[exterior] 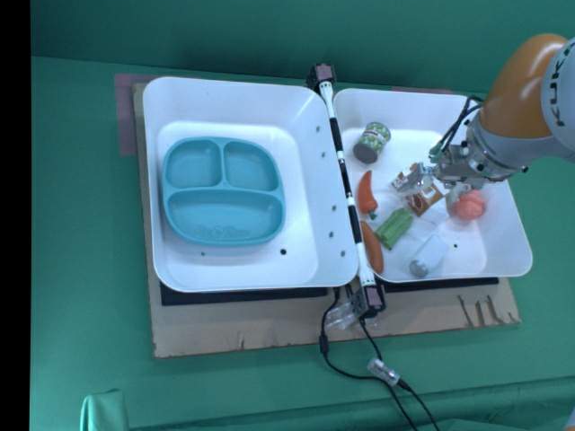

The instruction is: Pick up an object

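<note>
**Pincer low in the right bin, beside the peach lump**

Pincer sits low over the right bin, at the end of the grey arm that comes in from the right. Whether it is apart or together cannot be told; the wrist and cables cover it. Nothing can be seen clamped in it.

Just below it, touching or nearly so, lies a peach lump. To its left is a small toy of grey and brown parts. A can lies tilted near the bin's upper left. Two carrots lie along the divider: one upper, one lower. Between them and the lump rests a green block. A white bottle with a grey cap lies near the front wall.

The left bin holds a blue tray with three compartments, flat and well apart from the pincer.
</note>
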Controlling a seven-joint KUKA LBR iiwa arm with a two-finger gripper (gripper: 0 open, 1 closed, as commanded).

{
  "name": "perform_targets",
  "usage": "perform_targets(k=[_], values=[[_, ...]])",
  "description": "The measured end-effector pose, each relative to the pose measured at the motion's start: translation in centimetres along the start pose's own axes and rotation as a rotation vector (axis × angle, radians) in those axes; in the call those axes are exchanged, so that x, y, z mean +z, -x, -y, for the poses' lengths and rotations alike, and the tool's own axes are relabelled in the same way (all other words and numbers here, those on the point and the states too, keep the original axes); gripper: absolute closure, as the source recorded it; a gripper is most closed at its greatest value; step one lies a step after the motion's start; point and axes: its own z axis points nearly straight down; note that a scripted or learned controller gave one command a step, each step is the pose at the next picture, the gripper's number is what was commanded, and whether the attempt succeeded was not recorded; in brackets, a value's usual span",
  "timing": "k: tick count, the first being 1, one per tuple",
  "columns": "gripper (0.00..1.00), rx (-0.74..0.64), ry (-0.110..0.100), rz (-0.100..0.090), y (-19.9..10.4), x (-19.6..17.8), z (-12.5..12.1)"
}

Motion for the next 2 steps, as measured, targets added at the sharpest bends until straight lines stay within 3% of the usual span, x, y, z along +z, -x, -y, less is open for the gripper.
perform_targets(k=[1,2], values=[[1.00,0.004,0.003,0.002,0.2,-1.0,-0.1],[1.00,0.000,-0.002,0.001,-1.4,-14.9,3.0]])
